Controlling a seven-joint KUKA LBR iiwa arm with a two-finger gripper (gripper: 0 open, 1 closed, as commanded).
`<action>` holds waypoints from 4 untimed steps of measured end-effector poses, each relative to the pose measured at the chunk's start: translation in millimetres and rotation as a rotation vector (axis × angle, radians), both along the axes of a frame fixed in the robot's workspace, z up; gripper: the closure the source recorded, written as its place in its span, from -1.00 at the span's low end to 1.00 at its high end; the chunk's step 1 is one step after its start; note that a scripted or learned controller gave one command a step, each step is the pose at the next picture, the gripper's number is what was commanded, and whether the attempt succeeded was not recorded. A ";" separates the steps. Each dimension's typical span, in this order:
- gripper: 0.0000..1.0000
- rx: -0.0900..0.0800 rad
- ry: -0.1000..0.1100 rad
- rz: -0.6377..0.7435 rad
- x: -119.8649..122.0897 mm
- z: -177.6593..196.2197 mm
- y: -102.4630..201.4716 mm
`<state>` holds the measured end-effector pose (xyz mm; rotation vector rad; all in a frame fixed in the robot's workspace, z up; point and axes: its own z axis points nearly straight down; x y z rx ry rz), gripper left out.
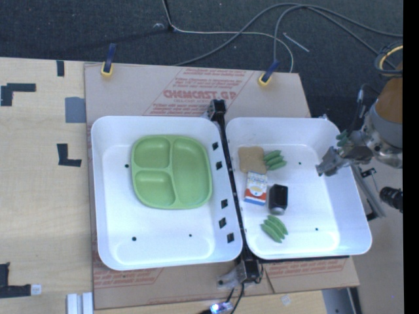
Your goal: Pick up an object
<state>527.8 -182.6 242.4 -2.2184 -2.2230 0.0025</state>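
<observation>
The right bin (327, 208) holds a tan square piece (251, 158), a green pea pod (273, 159) beside it, a small white and orange carton (256, 191), a black can (278, 199) and another green pod (274, 228) near the front. My gripper (329, 164) hangs over the right bin's right edge, well to the right of these objects and apart from all of them. Nothing shows between its fingers.
The left bin (111, 195) carries a green divided plate (171, 171). A black hinge strip (226, 175) runs between the bins. Cables (288, 18) trail over the dark floor behind. Two clamps (108, 67) pin the cardboard base.
</observation>
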 end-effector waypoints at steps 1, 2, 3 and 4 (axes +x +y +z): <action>1.00 0.003 0.006 0.004 -10.0 -14.2 56.0; 1.00 0.002 0.005 0.005 -19.7 -19.4 117.8; 1.00 0.001 0.005 0.004 -20.6 -21.6 160.7; 1.00 0.001 0.007 0.004 -27.8 -32.5 208.0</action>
